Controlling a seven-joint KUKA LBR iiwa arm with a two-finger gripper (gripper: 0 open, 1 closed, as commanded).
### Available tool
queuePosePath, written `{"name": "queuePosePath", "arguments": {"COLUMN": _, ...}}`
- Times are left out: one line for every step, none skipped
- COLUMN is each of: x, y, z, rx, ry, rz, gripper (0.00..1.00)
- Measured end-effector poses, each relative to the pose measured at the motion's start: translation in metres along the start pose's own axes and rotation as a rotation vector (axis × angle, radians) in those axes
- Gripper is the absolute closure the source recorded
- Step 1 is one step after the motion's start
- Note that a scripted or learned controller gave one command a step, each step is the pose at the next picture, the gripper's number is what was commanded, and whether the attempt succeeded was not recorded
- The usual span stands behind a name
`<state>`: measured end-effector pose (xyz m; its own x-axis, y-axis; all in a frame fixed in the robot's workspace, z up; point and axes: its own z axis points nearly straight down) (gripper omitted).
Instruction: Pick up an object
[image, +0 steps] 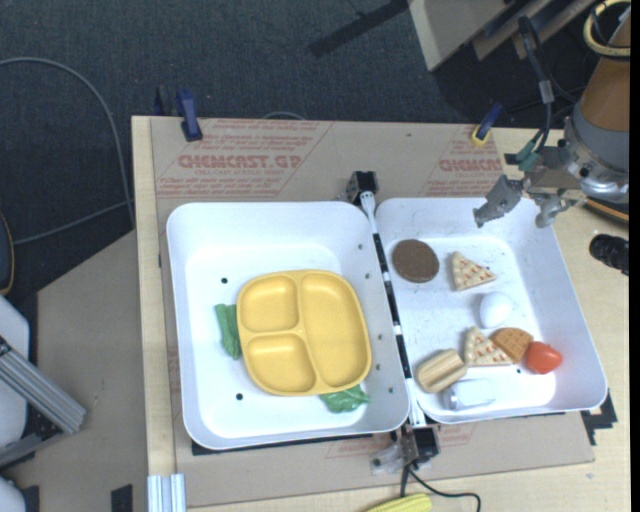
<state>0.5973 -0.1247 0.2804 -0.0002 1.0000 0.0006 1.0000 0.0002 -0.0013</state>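
End effector (522, 200) spread, empty, over right bin's (570, 300) far edge. Nearest below-left: patty (414, 260), likely light, stiff, flat; pinch across rim. Egg (495, 309) farther, probably slippery.

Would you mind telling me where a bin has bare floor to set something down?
Left bin: the strip behind the yellow tray. Right bin: the back, under the gripper. Its front is crowded around the tomato.

Arm (605, 100): orange-tan band above wrist, silver-grey ring flange beneath. Gripper (522, 200): grey metal body, two dull grey fingers (495, 207), dark at the tips. Small green part at gripper base. Thin dark cable (540, 75) runs along the wrist.
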Motion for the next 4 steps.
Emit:
{"name": "queuePosePath", "arguments": {"x": -0.038, "y": -0.044, "z": 0.123, "rx": 0.001, "ry": 0.0, "rz": 0.001, "gripper": 0.0}}
{"name": "queuePosePath", "arguments": {"x": -0.05, "y": -0.097, "z": 0.183, "rx": -0.005, "ry": -0.002, "rz": 0.001, "gripper": 0.0}}
{"name": "queuePosePath", "arguments": {"x": -0.031, "y": -0.086, "z": 0.191, "rx": -0.014, "ry": -0.01, "rz": 0.003, "gripper": 0.0}}
{"name": "queuePosePath", "arguments": {"x": 0.006, "y": -0.006, "z": 0.19, "rx": -0.017, "ry": -0.006, "rz": -0.001, "gripper": 0.0}}
